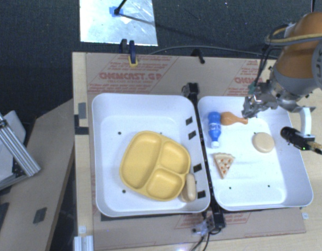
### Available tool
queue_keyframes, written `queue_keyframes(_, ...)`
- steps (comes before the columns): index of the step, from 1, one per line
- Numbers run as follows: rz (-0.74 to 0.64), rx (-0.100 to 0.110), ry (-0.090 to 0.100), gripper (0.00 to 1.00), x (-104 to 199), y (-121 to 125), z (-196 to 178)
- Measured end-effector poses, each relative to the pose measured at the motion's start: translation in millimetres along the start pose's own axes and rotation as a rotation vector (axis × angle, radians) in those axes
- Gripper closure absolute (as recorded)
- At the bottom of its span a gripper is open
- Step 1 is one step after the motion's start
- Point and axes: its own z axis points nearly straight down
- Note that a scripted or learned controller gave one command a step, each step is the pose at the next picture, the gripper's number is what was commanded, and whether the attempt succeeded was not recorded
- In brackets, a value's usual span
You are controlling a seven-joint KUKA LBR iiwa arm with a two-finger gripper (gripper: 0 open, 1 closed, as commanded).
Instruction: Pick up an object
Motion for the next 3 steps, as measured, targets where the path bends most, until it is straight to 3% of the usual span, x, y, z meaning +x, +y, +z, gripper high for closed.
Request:
queue_keyframes(1, -0.001, 0.002, 0.001, 1.00, 0, 1, -31)
queue_keyframes(3, -0.003, 0.005, 0.002, 1.00, 92, -15, -25)
